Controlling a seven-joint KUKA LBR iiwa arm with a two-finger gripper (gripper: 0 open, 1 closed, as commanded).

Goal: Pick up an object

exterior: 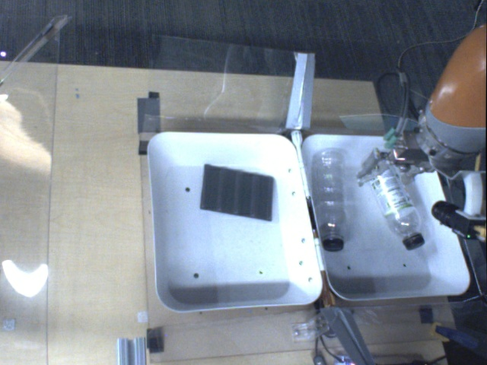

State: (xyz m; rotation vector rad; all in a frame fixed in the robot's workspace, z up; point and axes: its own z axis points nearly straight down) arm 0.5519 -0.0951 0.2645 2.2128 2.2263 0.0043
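— White plastic first: what sits nearest the camera's edge of the bench?

— The front rims of the two bins, side by side. The left bin point(171, 280) holds one thing, a dark ribbed rectangular pad point(237, 192), lying flat toward its back half, well apart from every wall.

— And the right bin point(396, 284)?

— Two clear plastic bottles with dark caps, both lying down with caps pointing toward the near side. One clear bottle point(329, 196) lies just beside the left wall of that bin, running along it. The labelled bottle point(396, 204) lies to its right, tilted so its cap swings toward the right wall; a white label with print wraps its middle.

— Where is the tool?

— The gripper point(396, 160) hangs over the far end of the labelled bottle, at its base. The metal parts overlap the bottle's end in this view, and I cannot tell how wide the fingers stand, nor whether they have hold of anything.

— What crowds it?

— The grey arm with its orange band point(460, 82) comes in over the right wall, a black part point(455, 219) juts in near the bottle's cap, and cables loop behind. Farther back, a grey upright strip point(299, 90) rises between the bins' far corners, with clear sheeting along the wooden bench point(76, 204).
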